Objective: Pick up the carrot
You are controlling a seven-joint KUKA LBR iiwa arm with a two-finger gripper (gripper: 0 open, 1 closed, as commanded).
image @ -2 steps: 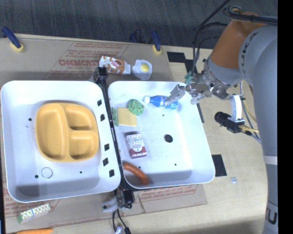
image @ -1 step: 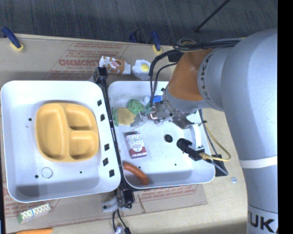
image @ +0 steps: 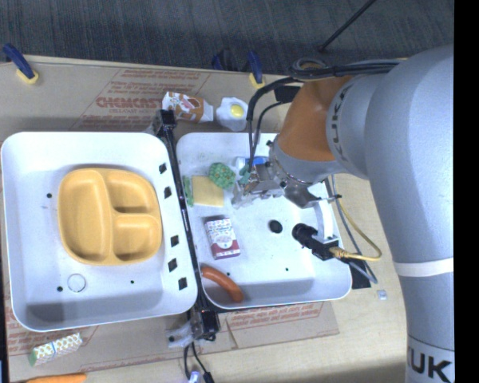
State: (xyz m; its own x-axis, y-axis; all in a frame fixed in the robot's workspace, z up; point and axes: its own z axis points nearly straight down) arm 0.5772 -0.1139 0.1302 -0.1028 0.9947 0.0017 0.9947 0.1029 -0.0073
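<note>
Left bin [image: 16, 214]: plain white, small dark dots on the floor.
Right bin [image: 303, 282]: plain white, one black dot on the floor.
Divided tray [image: 108, 214]: uniform mustard yellow.
Carrot [image: 222, 283]: orange-red, no marking.
Small box [image: 222, 238]: dark red with white print.
Wedge block [image: 207, 191]: pale yellow.
Knobbly item [image: 220, 173]: green, speckled.
Arm [image: 399, 150]: grey shell; orange band [image: 311, 126] above wrist.
Hand [image: 251, 183]: metallic grey, blue detail beside it.
Cable [image: 359, 254]: yellow.
Desk [image: 128, 94]: tan cardboard sheet, red lettering.
Clamps [image: 20, 62]: blue with yellow tips.
</note>
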